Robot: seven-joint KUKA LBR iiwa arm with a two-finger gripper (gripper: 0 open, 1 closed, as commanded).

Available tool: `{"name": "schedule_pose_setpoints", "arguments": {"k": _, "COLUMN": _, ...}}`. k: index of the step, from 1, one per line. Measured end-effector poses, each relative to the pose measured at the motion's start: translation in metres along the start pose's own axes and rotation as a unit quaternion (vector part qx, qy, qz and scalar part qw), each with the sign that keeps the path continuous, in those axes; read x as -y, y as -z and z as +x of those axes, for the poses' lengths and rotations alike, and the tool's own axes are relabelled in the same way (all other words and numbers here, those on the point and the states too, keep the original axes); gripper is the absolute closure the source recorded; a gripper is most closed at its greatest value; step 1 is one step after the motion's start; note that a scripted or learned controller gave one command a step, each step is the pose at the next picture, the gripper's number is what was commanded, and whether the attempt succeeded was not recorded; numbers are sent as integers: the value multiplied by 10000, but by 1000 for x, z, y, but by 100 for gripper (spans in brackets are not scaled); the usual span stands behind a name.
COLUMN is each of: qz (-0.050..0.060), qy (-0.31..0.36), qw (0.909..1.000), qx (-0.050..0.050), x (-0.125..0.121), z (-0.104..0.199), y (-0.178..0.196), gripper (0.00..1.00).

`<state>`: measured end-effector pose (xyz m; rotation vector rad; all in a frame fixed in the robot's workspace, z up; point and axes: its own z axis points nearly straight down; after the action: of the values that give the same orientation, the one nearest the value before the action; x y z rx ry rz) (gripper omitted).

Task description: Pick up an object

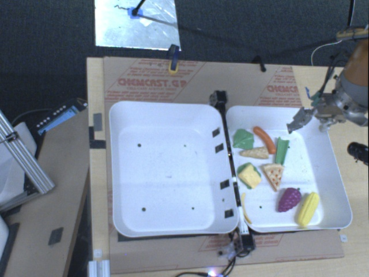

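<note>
The right bin on the desk holds a small group of toy foods, and any of them could be the thing to pick up. Near the back lie a green leafy piece, an orange sausage just beside it, and a green stick a little to the right; below the sausage is a pale tan piece. In the middle there is a yellow and green block next to a pizza slice. Toward the front are a purple bunch of grapes and a yellow corn cob, which almost touch each other. The left bin carries nothing to grasp. The gripper hangs above the back right part of the right bin, close to the green stick, and nothing is between its jaws; whether the jaws are apart or together I cannot tell from this angle. I judge that all these toys are light, hollow plastic, quite stiff and rather smooth, so they may slip or roll away if they are pinched off centre. The green stick is probably the easiest choice: it is near, narrow, and free on its long sides, so the jaws should close across its width at the middle. The corn cob is round and lies against the grapes, which makes it more difficult.
</note>
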<state>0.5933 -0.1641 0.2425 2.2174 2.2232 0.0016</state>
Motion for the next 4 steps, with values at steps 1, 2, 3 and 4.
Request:
{"name": "schedule_pose_setpoints", "arguments": {"k": 1, "qz": 15, "qy": 32, "qw": 10000, "qx": -13, "x": -53, "z": 45, "y": -166, "gripper": 0}}
{"name": "schedule_pose_setpoints", "arguments": {"k": 2, "qz": -16, "qy": 25, "qw": 10000, "qx": -5, "x": -77, "z": 82, "y": -157, "gripper": 0}}
{"name": "schedule_pose_setpoints", "arguments": {"k": 3, "qz": 4, "qy": -27, "qw": 10000, "qx": -1, "x": -4, "z": 41, "y": -156, "gripper": 0}}
{"name": "schedule_pose_setpoints", "arguments": {"k": 4, "qz": -20, "qy": 30, "qw": 10000, "qx": -3, "x": -42, "z": 84, "y": -157, "gripper": 0}}
